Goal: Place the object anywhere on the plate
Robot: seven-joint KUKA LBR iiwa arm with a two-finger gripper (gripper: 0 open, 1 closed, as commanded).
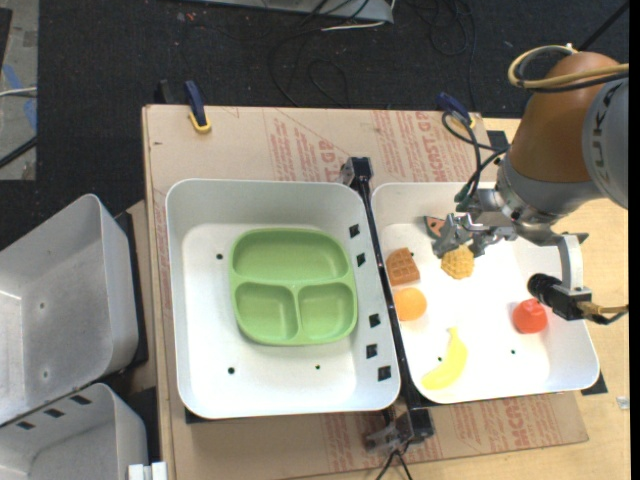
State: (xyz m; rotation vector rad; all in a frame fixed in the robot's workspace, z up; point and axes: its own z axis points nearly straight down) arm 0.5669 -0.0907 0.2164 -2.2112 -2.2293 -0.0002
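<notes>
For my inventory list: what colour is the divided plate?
Light green plate, clearest in the camera view.

The light is bright and even, coming from above. The two white bins (190,298) shine almost too white, and shadows under things are small and soft. The dark floor (90,58) at the far side stays dim. The picture is a little grainy, not very sharp.

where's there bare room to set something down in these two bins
Free: the green plate, all three compartments bare, and the left bin floor around it. Crowded: the right bin, with waffle, orange, banana, tomato, pineapple by the pincer.
</notes>
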